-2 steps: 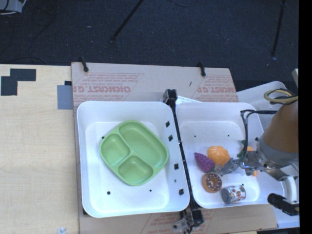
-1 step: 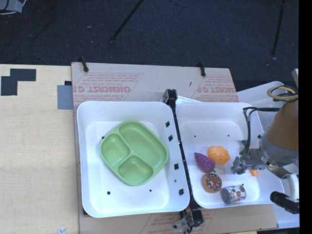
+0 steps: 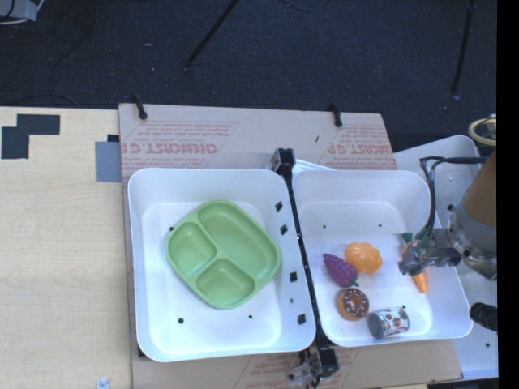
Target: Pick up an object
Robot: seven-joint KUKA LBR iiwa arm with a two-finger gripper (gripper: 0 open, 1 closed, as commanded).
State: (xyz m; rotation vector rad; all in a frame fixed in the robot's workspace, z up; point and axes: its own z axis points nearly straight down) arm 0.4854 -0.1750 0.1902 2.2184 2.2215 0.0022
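Camera view gives you both white bins from above, and the right bin (image 3: 369, 186) is your landmark. Your gripper (image 3: 415, 262) sits low over that bin's right side, reaching in from the right edge, with the arm (image 3: 485, 205) rising behind it. A small orange carrot-shaped toy (image 3: 420, 281) lies right at the gripper's tip; you cannot tell from this angle whether it is clamped or merely touched, nor whether the gripper is apart or together. Toward the middle of that bin you see an orange fruit (image 3: 364, 257) with a purple grape bunch (image 3: 340, 269) touching its left side. Just below them lies a chocolate doughnut (image 3: 353, 303), and beside it, nearer the bin's front wall, a small can (image 3: 389, 322) on its side. Left of the right bin, the other bin (image 3: 154, 298) holds a green divided plate (image 3: 222, 253).
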